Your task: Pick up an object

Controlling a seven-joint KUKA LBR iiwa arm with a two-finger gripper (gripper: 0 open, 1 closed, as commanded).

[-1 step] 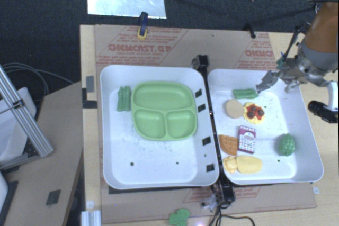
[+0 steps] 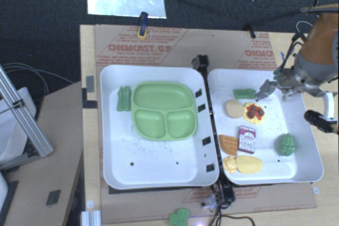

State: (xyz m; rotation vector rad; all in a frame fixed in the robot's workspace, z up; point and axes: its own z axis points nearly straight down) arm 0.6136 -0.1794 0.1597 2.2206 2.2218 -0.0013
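Tool [image 2: 263, 93] of mine poised over the right bin [image 2: 304, 137]; I cannot tell its state. Green block [image 2: 244, 93] lies just beside its tip, on the side away from my arm, long axis running toward the tip. Pizza slice [image 2: 255, 112] sits slightly nearer the camera.

I see two white bins [image 2: 114, 166] on brown printed cardboard [image 2: 159, 45]. The divided plate [image 2: 164, 111] is pale green, as is the small bundle [image 2: 124, 98] beside it. Right bin: a green block [image 2: 244, 93], beige disc [image 2: 234, 108], red-and-white carton [image 2: 247, 139], yellow piece [image 2: 249, 165], dark green lump [image 2: 286, 144].
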